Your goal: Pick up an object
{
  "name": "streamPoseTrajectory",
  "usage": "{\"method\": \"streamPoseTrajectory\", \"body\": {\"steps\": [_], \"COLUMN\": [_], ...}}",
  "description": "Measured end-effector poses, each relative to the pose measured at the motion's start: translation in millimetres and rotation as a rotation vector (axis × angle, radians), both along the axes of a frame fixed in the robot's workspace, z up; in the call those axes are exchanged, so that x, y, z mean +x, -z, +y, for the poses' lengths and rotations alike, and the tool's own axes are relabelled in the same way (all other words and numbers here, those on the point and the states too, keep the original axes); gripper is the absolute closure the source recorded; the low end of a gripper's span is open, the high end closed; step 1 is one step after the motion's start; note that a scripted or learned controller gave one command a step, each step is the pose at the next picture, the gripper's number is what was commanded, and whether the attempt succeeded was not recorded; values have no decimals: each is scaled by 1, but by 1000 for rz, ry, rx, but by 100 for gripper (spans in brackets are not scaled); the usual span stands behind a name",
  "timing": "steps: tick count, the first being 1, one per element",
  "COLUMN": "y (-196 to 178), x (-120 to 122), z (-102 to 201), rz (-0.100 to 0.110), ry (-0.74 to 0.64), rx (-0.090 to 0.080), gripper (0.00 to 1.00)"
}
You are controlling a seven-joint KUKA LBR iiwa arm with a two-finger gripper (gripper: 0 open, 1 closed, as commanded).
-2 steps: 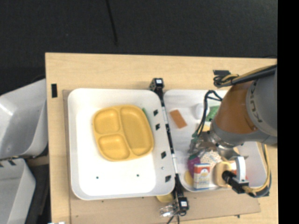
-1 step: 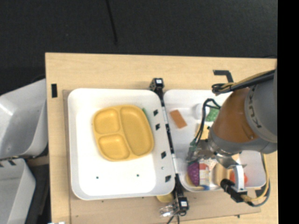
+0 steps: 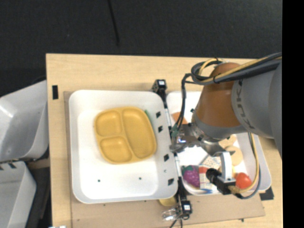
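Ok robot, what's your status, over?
Arm over right bin. Purple toy grapes and red round toy lying in it. Yellow divided plate in left bin, out of the way.

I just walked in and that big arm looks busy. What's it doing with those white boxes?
The robot arm is reaching in over the right bin, low among a jumble of small things, such as a purple piece and a red-orange ball. It is meant to pick something up, but I can't see it holding anything. In the left bin, a yellow divided plate lies by itself.
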State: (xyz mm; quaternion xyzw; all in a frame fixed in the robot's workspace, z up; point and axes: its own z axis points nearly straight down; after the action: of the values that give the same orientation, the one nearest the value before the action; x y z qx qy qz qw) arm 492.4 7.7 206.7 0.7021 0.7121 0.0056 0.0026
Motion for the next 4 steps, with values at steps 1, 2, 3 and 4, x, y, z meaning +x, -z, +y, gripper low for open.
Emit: {"method": "streamPoseTrajectory", "body": {"steps": [1, 2, 3, 4], "y": [-80, 92, -170, -132], "x": [17, 37, 65, 8], "z": [194, 211, 214, 191], "rz": [3, 18, -7, 17], "ry": [-6, 13, 10, 15], "rx": [3, -6, 3, -7], "gripper": [100, 100, 100, 100]}}
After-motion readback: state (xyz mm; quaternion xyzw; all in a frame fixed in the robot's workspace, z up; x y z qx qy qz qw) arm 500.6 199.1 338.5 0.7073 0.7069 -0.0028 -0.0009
